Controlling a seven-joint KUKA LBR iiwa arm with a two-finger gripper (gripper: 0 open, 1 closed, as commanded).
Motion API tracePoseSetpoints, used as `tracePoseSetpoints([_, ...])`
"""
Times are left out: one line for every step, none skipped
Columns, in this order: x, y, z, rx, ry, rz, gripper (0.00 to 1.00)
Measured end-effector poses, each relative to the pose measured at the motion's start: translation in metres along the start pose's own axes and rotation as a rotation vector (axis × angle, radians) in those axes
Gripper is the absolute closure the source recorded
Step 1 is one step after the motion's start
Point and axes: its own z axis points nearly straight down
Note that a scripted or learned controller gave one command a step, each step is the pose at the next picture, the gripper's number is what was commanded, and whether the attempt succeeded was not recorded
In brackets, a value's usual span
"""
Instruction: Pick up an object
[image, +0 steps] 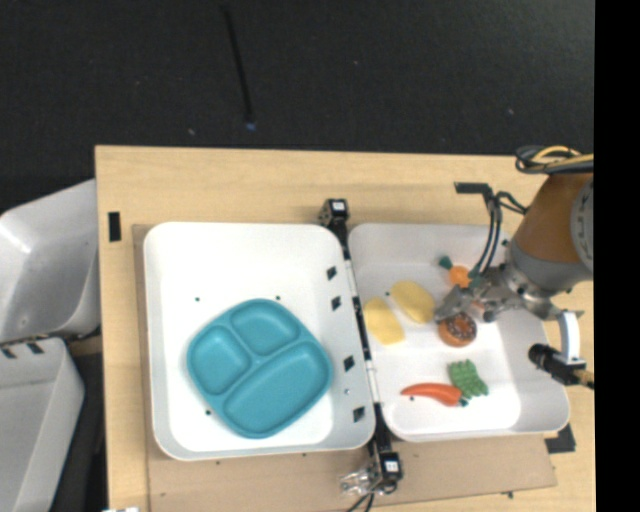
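Arm reached in from 3 o'clock, gripper (462, 305) low in the right bin (500, 415) right over a round red-brown object (458, 330), touching or nearly so; whether it was open or closed I couldn't tell. Looked like the approach/grasp step, nothing lifted yet; next move would need a close on that piece, then a straight lift clear of the yellow pieces (398, 310) at its 9 o'clock. Carrot (433, 393) and green toy (467, 379) lay at its 6 o'clock, blue divided plate (260, 368) in the left bin (170, 250).

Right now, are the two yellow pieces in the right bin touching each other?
Cannot tell. In the camera view the upper yellow piece and the lower yellow piece sit corner to corner, with no plain gap or contact visible.
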Motion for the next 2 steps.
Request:
tracePoseSetpoints([-0.001, 0.001, -0.011, -0.003, -0.001, 0.002, 1.00])
tracePoseSetpoints([0.002, -0.005, -0.071, -0.006, 0.000, -0.003, 1.00])
